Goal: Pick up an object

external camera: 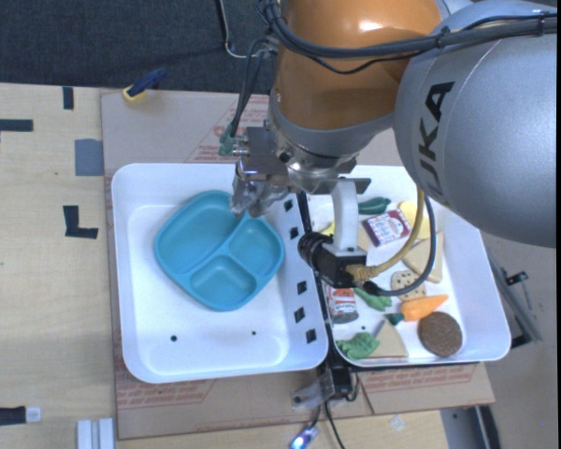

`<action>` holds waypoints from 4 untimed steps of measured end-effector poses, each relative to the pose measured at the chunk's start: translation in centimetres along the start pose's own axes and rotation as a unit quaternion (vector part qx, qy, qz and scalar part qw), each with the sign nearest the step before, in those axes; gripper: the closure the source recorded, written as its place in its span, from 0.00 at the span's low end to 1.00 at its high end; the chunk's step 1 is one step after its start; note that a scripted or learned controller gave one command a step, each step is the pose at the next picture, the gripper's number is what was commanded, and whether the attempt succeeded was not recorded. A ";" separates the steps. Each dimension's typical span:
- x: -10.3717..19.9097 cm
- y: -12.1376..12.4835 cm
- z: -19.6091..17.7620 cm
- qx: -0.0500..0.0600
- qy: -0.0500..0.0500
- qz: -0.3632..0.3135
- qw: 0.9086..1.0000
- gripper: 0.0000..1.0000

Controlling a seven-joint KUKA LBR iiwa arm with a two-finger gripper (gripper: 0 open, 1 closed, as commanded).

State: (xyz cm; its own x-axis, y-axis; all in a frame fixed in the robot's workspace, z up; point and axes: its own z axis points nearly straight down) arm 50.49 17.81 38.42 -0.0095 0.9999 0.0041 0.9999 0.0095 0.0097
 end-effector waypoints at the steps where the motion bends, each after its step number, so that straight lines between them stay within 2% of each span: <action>1: 0.4 -2.5 10.5 0.011 -0.004 0.004 1.000 1.00; 2: -5.9 -2.0 -2.7 -0.002 -0.001 0.007 1.000 1.00; 3: -5.5 -2.1 -2.9 0.006 -0.003 0.003 1.000 1.00; 4: -5.5 -2.1 -3.8 0.007 -0.004 0.003 1.000 1.00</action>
